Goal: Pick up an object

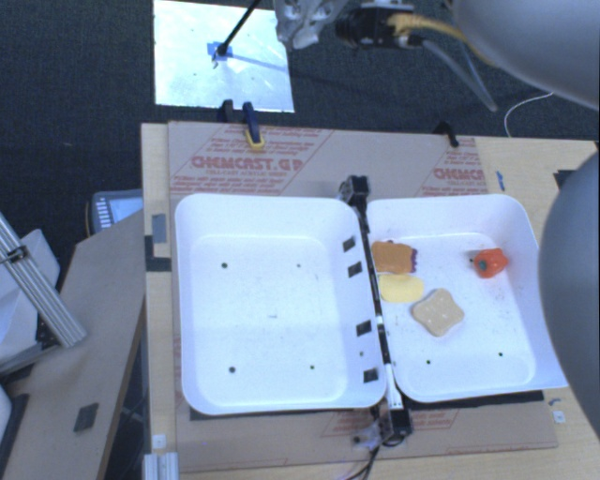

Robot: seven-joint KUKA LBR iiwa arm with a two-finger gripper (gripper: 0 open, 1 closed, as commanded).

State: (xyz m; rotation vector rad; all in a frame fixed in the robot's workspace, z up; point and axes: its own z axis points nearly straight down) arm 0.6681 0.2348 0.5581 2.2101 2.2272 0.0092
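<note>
The right bin (514, 217) holds several small items. An orange-brown piece with a purple edge (393, 257) lies by the bin's left wall, and a flat yellow piece (401, 289) sits just below it. A beige toast-shaped piece (438, 312) rests near the middle. A small red-orange fruit with a green stem (488, 262) sits toward the right. My gripper (298, 26) hangs at the top edge of the view, far beyond both bins and over none of the items.
The left bin (187, 281) stands beside the right one, joined by black clips (364, 328). A shiny sheet (223, 56) lies on the floor beyond the bench. A blue-yellow clamp (251, 127) grips the board's far edge. A grey arm link (574, 309) overhangs the right side.
</note>
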